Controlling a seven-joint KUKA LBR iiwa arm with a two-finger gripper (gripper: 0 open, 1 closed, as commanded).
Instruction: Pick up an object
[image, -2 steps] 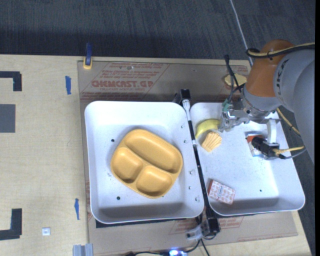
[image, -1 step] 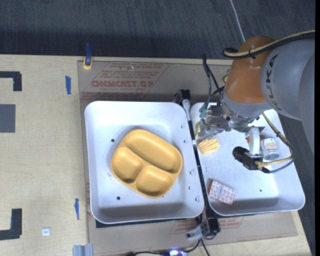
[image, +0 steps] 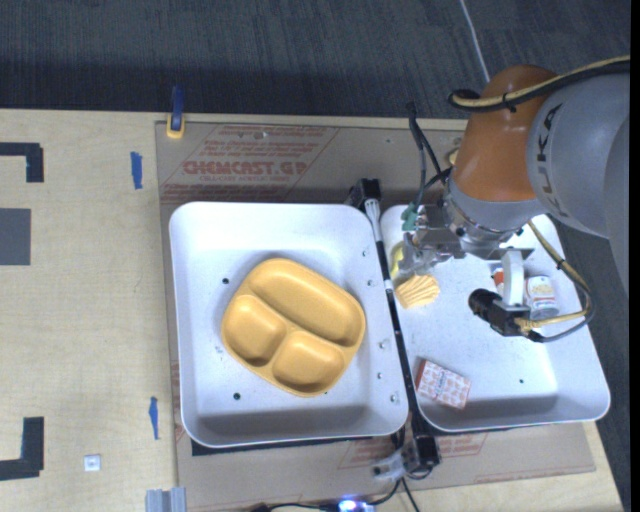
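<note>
The arm (image: 560, 140), grey with its orange band, reaches in from three o'clock and bends down over the right bin (image: 570, 390), so its bulk hides much of that bin's far half. The left bin (image: 190, 300) carries one big thing, a yellow tray (image: 290, 322) with three hollows, lying slantwise in the middle; it looks too broad for a two-finger pinch, which is likely why the arm works on the other side.

In the right bin, the gripper (image: 425, 245) hangs at about ten o'clock, hard against the wall shared with the left bin. Whether it is spread or pressed together I cannot tell, as wrist and cables crowd it. Just below it, toward six o'clock, lies a small ridged yellow piece (image: 417, 291), the likeliest target, touching or nearly touching the gripper's tip. A red-and-white packet (image: 442, 384) lies flat near six o'clock, and a small carton (image: 540, 294) stands at three o'clock.
</note>
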